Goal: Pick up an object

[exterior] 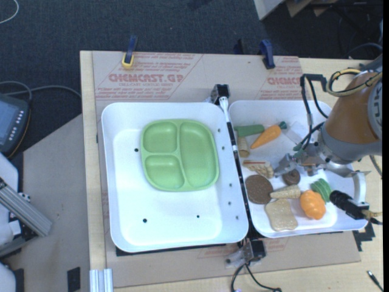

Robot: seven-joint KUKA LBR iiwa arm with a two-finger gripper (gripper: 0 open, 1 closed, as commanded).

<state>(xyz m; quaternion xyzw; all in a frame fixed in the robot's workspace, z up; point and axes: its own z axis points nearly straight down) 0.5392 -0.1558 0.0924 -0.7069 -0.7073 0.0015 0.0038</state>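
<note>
Camera view looks down on the table (182,72), a cardboard-covered board carrying two shallow white bins side by side. The grey arm with its orange band (352,117) reaches in from the right and bends down over the right-hand white bin (267,227). Its claw (296,162) sits low among the toy food, metal fingers pointing left and down. Whether those fingers are apart or together cannot be told at this size, and nothing can be seen clamped between them.

Just below the claw lies a small dark brown round piece (292,177), touching or nearly touching the tips; it looks like the likeliest target. Further down and left of the claw rests a larger brown disc-shaped cookie (259,188), and beside it a pale tan stick-like piece (285,193). Below that is a beige square cracker (281,215). Down and right of the claw sit an orange rounded fruit (312,204) and a green leafy piece (321,188). Up and left of the claw lie an orange plastic carrot (267,136) and a dark green pod (250,129).

Well to the left of the claw, the left-hand white bin (121,181) holds a light green divided plastic tray (180,155).

As a judgement, the reach is done and the claw is down at object level, but the pick itself is not yet shown: every item lies on the bin floor. Closing and lifting remain.
</note>
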